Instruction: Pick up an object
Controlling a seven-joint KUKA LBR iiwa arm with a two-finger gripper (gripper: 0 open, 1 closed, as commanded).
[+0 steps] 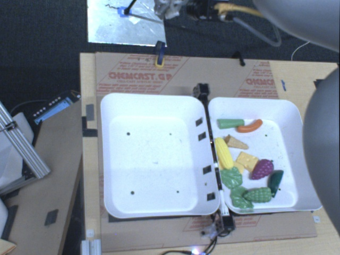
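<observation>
The right bin [293,122] holds several toy foods. A green pod [229,123] and an orange carrot [250,126] lie at its back. Below them are a tan wedge [236,142], a yellow corn cob [223,153], a yellow cheese block [247,160] and purple grapes [262,168]. Green leafy pieces [231,177], a dark green pepper [275,181] and a bumpy green vegetable [258,195] sit near the front. My gripper [170,3] hangs high at the top of the view, beyond the bins' far side and well away from the toys.
The left bin [110,158] sits beside the right one on a cardboard sheet [138,74]. A yellow-and-blue clamp [159,55] grips the cardboard's far edge. A silver plate [122,15] lies behind. The grey arm body [323,158] looms at the right.
</observation>
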